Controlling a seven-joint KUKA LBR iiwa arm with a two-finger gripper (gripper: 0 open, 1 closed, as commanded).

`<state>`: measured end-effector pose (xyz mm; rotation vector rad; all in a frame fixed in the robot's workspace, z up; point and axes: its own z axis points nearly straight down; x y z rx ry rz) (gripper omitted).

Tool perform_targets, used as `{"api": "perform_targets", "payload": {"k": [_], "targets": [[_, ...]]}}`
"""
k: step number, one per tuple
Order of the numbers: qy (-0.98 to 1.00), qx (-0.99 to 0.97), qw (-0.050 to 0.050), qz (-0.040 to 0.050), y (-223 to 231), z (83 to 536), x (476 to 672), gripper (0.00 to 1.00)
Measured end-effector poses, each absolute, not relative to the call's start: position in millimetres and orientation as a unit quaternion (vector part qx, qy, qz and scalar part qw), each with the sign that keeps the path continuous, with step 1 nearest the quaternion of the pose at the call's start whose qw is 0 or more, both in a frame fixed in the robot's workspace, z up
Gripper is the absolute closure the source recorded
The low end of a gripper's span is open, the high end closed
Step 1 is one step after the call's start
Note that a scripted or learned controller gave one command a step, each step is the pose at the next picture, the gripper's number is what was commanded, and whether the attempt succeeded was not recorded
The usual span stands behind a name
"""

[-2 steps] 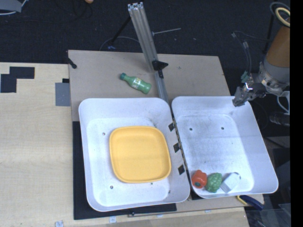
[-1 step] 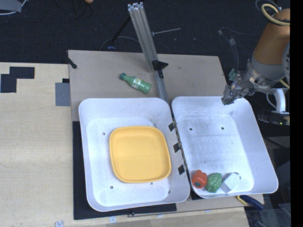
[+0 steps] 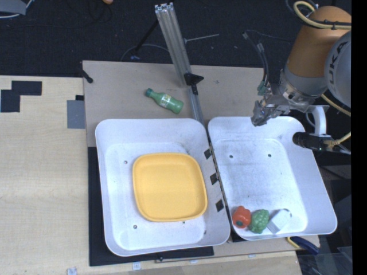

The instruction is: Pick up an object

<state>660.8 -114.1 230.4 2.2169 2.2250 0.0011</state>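
A red pepper (image 3: pixel 241 216), a green vegetable (image 3: pixel 259 220) and a small white-grey block (image 3: pixel 277 221) lie together in the lower corner of the right bin (image 3: pixel 269 159). The end effector (image 3: pixel 261 118) hangs over that bin's upper rim, well apart from them; whether it is spread or pressed together cannot be told. A yellow plate (image 3: pixel 170 186) fills the left bin (image 3: pixel 114 153), and a green bottle (image 3: pixel 164 100) lies on the worktop (image 3: pixel 126 85) above it.

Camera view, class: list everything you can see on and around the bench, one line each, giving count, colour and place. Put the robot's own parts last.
bins: two, white, side by side on the bench.
plate: one, yellow, square with rounded corners, lying flat in the left bin.
red item: one, red-orange, near corner of the right bin.
green item: one, green, touching the red item's right side.
pale block: one, white-grey, right of the green item.
bottle: one, green, lying on its side on the bench behind the left bin.
metal rail: one, silver, slanting up behind the bins.
arm: one, grey and orange, at right.
hand: one, dark, over the right bin's far edge.
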Motion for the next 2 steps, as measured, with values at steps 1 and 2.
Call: {"api": "perform_targets", "payload": {"k": [1,2], "targets": [[0.708,0.706,0.000,0.0003,-60.9,222.5,664.6,1.00],[0.708,0.706,-0.001,0.0000,-8.5,216.6,667.4,1.00]]}}
